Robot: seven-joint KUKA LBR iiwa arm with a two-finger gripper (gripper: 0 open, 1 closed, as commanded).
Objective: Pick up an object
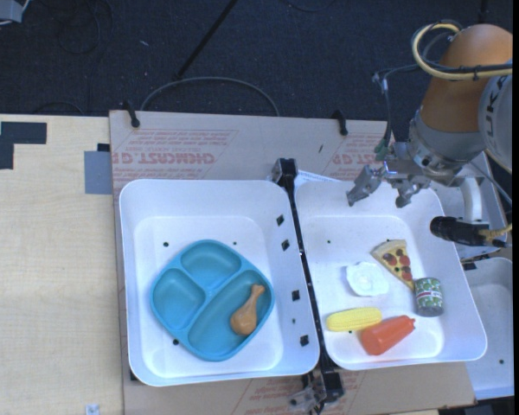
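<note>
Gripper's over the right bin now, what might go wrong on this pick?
The open two-finger gripper hangs at the right white bin's far edge, so a straight descent could hit the rim. The yellow corn cob and orange-red carrot-shaped toy touch, so one may drag the other. The small green can might tip.

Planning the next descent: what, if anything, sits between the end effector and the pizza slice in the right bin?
Nothing visible does. The end effector hangs open over the right bin's far edge, and bare bin floor lies between it and the pizza slice. The white piece and can lie beyond the slice.
</note>
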